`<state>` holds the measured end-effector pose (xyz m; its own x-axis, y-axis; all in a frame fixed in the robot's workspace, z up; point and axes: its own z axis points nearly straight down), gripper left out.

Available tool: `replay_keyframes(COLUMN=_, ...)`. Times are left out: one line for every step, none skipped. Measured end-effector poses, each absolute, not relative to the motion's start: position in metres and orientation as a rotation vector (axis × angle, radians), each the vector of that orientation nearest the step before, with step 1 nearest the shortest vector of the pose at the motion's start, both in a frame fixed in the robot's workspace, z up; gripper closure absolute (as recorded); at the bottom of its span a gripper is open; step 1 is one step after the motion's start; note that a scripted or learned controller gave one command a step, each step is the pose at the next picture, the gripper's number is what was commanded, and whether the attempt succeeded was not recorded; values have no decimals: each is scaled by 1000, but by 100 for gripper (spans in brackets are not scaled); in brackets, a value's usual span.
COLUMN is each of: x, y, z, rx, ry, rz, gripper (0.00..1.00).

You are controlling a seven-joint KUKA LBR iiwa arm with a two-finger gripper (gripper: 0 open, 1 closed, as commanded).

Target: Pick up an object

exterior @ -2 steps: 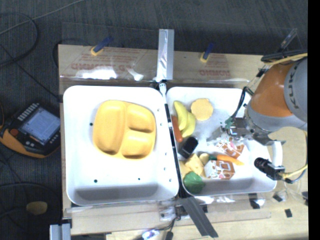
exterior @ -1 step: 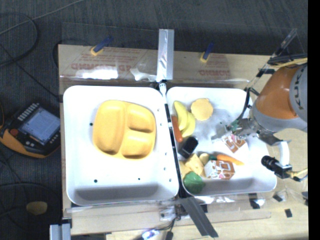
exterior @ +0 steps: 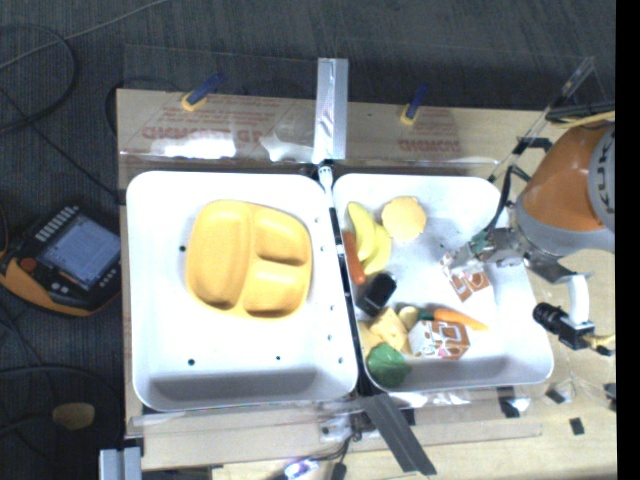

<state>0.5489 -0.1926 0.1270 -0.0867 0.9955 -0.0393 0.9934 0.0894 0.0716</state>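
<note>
From my feed the gripper [exterior: 478, 258] sits low at the right bin's [exterior: 500, 368] right side over a small carton [exterior: 470, 282], its grip too blurred to judge, the arm [exterior: 570, 193] cut off at the frame edge.

The pale wooden tabletop [exterior: 470, 128] carries two shallow white plastic bins side by side, the left bin [exterior: 150, 298] touching the right bin [exterior: 520, 338].

A yellow divided tray [exterior: 248, 258] lies in the bin [exterior: 150, 368] far left of the gripper. Farther left still, a handheld control pad [exterior: 65, 263] rests on the dark carpet [exterior: 420, 18].
</note>
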Motion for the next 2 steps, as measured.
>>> replay_keyframes(x=592, y=-172, z=116, rx=2102, ry=2275, rz=25, gripper=100)
replay_keyframes(x=665, y=-157, z=113, rx=2015, ry=2344, rz=29, gripper=100)
